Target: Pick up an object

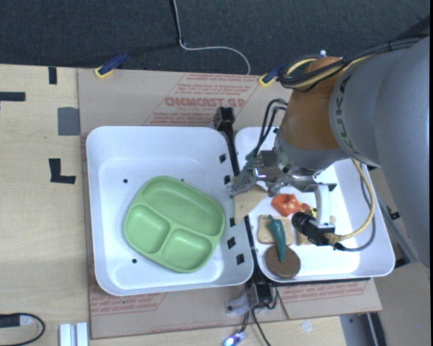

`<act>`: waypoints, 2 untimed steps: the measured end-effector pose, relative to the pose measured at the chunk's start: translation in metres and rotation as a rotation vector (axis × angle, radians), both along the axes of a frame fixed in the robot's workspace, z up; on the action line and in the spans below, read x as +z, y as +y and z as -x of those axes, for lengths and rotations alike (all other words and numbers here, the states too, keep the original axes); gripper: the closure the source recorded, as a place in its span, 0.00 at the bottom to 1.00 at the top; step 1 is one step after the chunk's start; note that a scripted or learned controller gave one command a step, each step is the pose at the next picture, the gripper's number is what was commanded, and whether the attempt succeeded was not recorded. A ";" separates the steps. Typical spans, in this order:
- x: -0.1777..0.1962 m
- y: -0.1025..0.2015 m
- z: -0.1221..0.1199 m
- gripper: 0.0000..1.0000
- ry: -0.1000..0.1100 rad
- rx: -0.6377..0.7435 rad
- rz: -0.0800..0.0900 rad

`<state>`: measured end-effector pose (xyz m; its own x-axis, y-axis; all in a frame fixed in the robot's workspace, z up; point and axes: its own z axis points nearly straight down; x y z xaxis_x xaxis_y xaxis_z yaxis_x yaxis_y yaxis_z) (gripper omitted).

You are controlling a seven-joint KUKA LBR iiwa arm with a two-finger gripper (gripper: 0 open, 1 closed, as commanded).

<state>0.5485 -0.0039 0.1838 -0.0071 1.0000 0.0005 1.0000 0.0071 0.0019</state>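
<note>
**Arm low over right bin, nothing lifted**

Orange object [289,205] lies in right bin [372,258], beside green piece [276,231] and brown disc [282,263]. Gripper [285,189] sits directly above it; grip state cannot be told. Likely reaching step; next needs a confirmed close, then lift.

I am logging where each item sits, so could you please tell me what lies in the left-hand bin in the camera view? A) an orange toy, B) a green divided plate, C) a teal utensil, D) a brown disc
B: the green divided plate lies alone on the floor of the left bin, while the small orange, teal and brown items lie in the right bin under the arm.
</note>
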 end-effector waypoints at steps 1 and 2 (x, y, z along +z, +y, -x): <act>0.148 -0.022 0.015 1.00 -0.013 -0.006 0.001; 0.189 0.039 0.067 1.00 0.000 0.002 -0.002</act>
<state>0.4820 0.0352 0.3723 -0.0089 1.0000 0.0024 1.0000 0.0089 0.0016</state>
